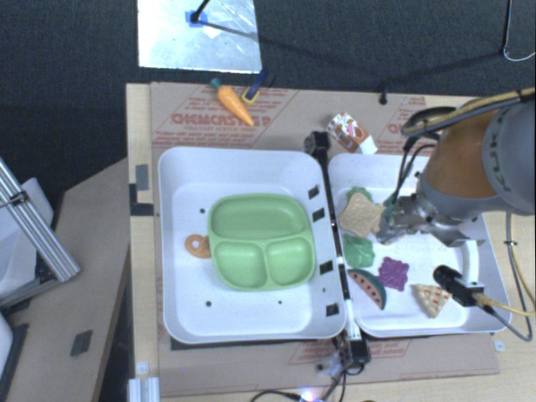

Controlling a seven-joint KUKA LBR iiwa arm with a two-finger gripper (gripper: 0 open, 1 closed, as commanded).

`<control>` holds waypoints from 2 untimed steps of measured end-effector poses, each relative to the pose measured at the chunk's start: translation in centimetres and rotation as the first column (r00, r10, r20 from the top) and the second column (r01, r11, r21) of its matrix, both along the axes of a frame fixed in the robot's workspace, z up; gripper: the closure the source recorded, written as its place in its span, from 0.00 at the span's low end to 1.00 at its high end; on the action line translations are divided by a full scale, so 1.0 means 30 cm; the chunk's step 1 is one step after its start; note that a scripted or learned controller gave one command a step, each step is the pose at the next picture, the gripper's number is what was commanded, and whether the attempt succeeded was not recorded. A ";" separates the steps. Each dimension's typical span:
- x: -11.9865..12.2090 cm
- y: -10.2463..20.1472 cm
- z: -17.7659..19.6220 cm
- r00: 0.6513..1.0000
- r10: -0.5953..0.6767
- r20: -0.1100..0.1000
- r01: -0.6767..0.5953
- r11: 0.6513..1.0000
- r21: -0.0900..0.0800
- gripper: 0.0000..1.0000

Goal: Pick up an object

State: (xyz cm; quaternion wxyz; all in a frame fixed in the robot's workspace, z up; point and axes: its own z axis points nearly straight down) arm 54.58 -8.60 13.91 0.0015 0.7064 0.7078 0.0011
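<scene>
Over the right bin [494, 325], the gripper [390, 222] hangs beside a tan bread slice [361, 216]. Whether it is open or holding anything cannot be told. Best to centre on the slice before closing.

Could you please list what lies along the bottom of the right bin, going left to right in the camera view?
Watermelon slice → purple piece → pizza slice.

We mounted one fixed camera above the bench [142, 141], looking down at a slant on both bins [180, 224]; the arm [469, 166] entered from the right.
</scene>
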 end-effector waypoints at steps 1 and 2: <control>0.004 -0.035 0.169 1.000 -0.002 0.002 0.002 1.000 -0.001 1.00; 0.010 -0.036 0.292 1.000 0.002 0.002 -0.002 1.000 0.000 1.00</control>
